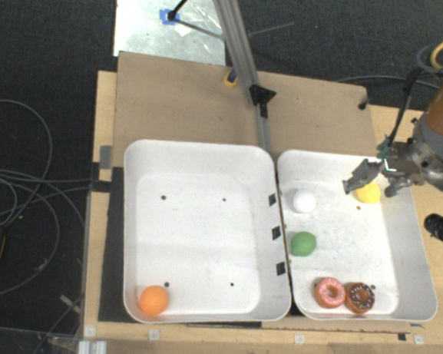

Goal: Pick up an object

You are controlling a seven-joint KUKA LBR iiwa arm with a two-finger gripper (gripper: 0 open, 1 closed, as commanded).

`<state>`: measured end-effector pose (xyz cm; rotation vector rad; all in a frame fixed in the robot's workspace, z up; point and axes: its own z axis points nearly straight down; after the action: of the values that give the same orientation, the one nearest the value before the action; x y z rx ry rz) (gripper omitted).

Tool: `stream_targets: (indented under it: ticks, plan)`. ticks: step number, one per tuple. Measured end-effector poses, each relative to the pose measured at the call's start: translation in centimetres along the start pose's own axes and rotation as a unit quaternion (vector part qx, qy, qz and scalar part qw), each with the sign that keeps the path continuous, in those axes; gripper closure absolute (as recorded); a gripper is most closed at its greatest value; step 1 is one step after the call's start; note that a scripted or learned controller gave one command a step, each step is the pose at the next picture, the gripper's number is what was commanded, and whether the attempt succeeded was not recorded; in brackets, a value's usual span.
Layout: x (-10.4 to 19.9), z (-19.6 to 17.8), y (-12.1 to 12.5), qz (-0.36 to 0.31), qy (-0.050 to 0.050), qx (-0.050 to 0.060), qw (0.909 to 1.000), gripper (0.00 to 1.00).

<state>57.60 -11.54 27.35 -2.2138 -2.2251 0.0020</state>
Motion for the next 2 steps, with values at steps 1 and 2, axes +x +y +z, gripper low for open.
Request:
stream_targets:
  ticks: [1,2]
  plan:
    - [0.0,-0.2,0.1,0.001,0.000,-0.002,1.0000,0.00]
    - [-0.7,4.3,-0.3,0.003,0.000,0.000,1.0000,0.00]
